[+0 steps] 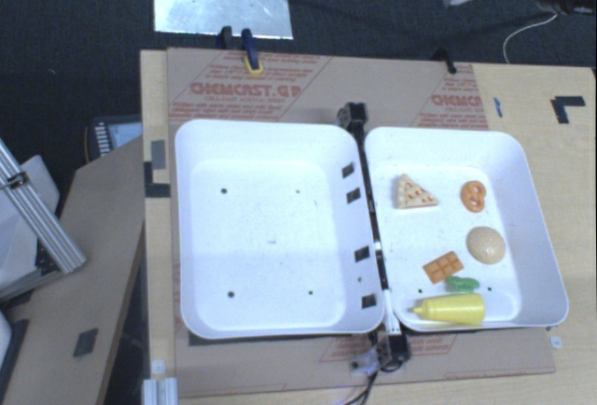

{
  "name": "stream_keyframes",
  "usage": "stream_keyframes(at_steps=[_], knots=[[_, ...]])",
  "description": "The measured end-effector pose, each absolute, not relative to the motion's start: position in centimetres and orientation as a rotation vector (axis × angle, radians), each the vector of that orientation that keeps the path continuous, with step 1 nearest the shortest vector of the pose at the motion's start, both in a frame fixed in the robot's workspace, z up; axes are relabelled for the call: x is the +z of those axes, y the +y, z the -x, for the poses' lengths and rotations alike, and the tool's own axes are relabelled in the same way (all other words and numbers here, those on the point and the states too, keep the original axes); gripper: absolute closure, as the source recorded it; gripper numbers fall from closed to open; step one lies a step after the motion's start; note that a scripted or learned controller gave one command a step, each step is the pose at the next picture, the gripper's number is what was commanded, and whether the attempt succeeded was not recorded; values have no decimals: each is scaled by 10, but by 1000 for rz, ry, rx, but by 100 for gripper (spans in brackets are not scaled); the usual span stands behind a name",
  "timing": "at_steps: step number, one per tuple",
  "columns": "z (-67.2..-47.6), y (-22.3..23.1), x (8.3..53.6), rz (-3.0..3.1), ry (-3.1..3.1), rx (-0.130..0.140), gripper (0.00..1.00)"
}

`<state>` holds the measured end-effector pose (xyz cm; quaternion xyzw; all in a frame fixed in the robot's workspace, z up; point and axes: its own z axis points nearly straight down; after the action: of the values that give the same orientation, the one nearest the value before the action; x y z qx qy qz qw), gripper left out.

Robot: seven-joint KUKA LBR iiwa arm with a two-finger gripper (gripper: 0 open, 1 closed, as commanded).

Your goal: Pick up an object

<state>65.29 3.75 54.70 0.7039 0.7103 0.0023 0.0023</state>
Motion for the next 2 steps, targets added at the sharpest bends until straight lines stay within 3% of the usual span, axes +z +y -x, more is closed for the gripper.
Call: stream_keyframes(at_steps=[1,2], knots=[[-669,101,534,-2211,2232,4,100],[-668,160,526,-2211,2233,5,100]])
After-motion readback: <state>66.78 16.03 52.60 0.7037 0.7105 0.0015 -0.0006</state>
